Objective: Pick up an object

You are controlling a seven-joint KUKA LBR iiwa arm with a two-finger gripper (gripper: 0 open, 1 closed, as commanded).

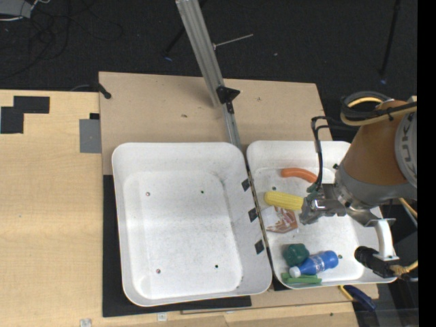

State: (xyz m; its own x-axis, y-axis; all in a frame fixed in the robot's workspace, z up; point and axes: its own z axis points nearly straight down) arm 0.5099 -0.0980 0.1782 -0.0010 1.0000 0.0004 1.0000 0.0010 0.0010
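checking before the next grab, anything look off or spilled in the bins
Nothing looks spilled or broken. The objects lie loose in the right bin: corn, an orange piece, a clear wrapper, a green lump and a blue bottle on its side. The gripper sits low beside the corn.

In the right white bin [262, 157], a yellow corn-cob-shaped toy [283, 199] lies on its side, with a curved orange carrot-like piece [298, 174] near it toward the back wall. A crumpled clear-and-brown wrapper [281, 220] lies just below the corn. Near the front rim, a dark green lump [296, 254] touches a blue bottle with a white cap [315, 263] lying flat.
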